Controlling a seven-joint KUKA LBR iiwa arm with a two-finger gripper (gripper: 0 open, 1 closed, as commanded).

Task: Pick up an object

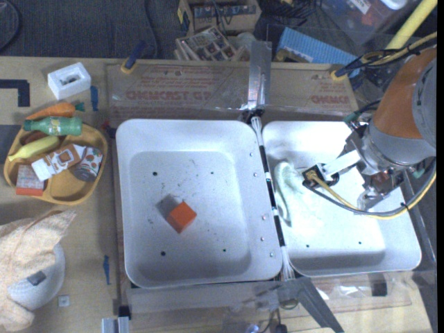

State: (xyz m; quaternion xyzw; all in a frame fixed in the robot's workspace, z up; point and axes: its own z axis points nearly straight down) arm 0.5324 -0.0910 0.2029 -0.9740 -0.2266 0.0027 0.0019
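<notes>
The gripper [377, 185] hangs over the right bin [388, 255], near that bin's far right side, below the grey wrist and the orange band of the arm [406, 96]. Its tip is seen from above and partly hidden by the wrist, so I cannot tell whether it is open or closed, and nothing can be seen held in it.

Nearest to the gripper is a pale green translucent item [284, 184]. It lies in the same bin, off toward the view's left of the gripper, against the wall by the seam between the two bins; its exact kind is not clear. Apart from it, the floor beneath and in front of the gripper shows bare white plastic.

The orange cube [184, 217] is well apart from the gripper, across the seam in the left bin [139, 151], resting on the floor a little nearer the camera than the gripper and turned corner-on, with one shaded grey face. Dark specks dot the floor around it.

Farther still from the gripper, beyond the left bin, a tan bowl [62, 193] holds toy food — a green bottle [58, 125] and a yellow banana [32, 148] among other pieces. A small white box [69, 80] sits behind the bowl, and a pale orange cloth [28, 252] lies in front of it.
</notes>
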